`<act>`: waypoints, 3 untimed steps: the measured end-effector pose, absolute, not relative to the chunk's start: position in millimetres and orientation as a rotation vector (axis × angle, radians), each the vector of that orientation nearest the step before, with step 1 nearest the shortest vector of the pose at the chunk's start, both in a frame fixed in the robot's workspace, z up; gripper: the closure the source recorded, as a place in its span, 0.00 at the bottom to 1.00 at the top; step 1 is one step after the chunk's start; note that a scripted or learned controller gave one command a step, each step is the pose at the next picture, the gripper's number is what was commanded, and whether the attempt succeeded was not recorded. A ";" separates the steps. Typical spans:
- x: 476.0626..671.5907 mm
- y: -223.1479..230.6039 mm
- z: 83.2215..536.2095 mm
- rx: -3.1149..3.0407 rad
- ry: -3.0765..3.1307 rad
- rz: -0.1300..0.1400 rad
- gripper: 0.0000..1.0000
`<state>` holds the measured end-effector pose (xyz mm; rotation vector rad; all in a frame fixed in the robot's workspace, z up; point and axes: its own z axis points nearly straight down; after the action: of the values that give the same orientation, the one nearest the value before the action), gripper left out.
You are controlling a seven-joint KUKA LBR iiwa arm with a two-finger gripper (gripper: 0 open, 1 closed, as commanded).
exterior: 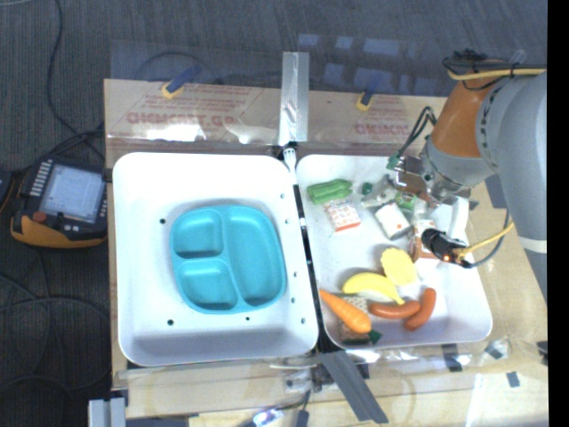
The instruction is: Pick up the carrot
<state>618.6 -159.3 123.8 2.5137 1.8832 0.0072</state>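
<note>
Your grey arm with its orange wrist band reaches in from the right, and its two-finger gripper (402, 194) hangs over the far side of the right-hand shallow white bin (480, 323). You cannot tell from this slanted overhead view how the jaws stand, because wrist hardware and cables crowd them. The orange plastic carrot with a green tip (347, 313) lies well apart from the jaws, down toward the near left corner of that same bin, beside the divider. Between the jaws and the carrot sit a yellow plastic banana (372, 284) and a yellow chunk (399, 265), with a curved red-orange sausage (407, 309) just right of the carrot. Left of the jaws lie a green pepper-like piece (329, 189) and a small printed card (342, 214). A small white block (392, 220) rests just below the jaws. Far to the left, the other white bin (142, 265) holds a turquoise three-compartment tray (227, 254).
</note>
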 end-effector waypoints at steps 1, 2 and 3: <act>570.9 -132.1 251.4 2.399 2.030 -0.003 0.00; 503.9 -122.1 133.8 2.105 2.337 -0.002 0.00; 486.1 -169.9 224.4 1.090 2.943 0.002 0.00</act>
<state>486.1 -169.9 224.4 1.0895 2.9434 0.0025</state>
